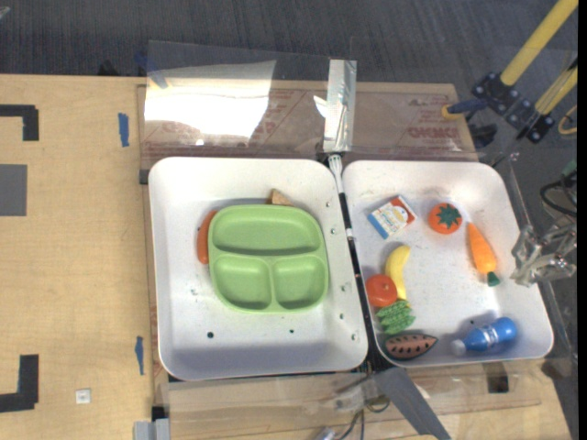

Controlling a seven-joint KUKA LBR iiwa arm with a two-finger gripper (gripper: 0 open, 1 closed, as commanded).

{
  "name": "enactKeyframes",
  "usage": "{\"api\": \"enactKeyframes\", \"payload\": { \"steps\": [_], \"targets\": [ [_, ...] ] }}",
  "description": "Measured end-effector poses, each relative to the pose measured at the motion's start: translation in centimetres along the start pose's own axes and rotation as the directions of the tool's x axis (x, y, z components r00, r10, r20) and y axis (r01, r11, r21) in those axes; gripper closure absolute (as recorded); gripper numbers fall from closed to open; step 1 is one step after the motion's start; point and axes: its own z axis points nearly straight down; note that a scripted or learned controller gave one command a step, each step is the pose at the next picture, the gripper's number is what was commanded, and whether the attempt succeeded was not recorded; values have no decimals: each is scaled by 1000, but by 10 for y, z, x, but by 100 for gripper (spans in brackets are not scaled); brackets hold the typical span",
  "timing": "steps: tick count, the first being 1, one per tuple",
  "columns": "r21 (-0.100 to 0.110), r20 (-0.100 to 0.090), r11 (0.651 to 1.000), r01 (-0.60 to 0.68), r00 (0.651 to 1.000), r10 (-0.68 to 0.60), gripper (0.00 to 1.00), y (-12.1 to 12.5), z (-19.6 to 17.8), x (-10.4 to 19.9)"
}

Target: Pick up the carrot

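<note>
Starting at the left of the frame, you see the left bin [174, 246], a shallow white tray on the wooden bench [64, 246]. A green divided plate [268, 257] sits in its middle, with one long compartment along the top and two smaller ones below. An orange object [201, 242] peeks out from under the plate's left edge, and a small brown piece [279, 197] shows just above its upper rim; you cannot tell what either one is.

Moving right past the divider, the right bin [532, 337] holds the toys. Near its upper left lies a small white and blue carton [392, 215]. Below that you find a banana [397, 266], touching a red tomato [382, 290], with a green leafy piece [396, 316] just under the tomato and a watermelon slice [410, 345] at the bin's lower edge. Right of the carton sits a round orange fruit with a green top [446, 218].

The carrot [481, 251] lies in the right part of this bin, tilted, its green stub pointing to the lower right. A blue bottle [487, 335] rests near the bin's lower right corner.

At the right edge of the frame, just beside the carrot and over the bin's rim, the gripper [537, 262] appears as a pale, see-through shape; you cannot tell how its jaws stand.
</note>
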Motion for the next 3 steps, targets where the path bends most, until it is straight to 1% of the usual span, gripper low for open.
{"api": "enactKeyframes", "payload": {
  "steps": [1,2,3],
  "targets": [
    [-20,-5,969,246,969,-247,100,0,117,-13],
    [-7,-3,1000,13,1000,-13,100,-28,134,-41],
    [-9,0,995,96,995,-96,100,-14,130,-86]
  ]
}}
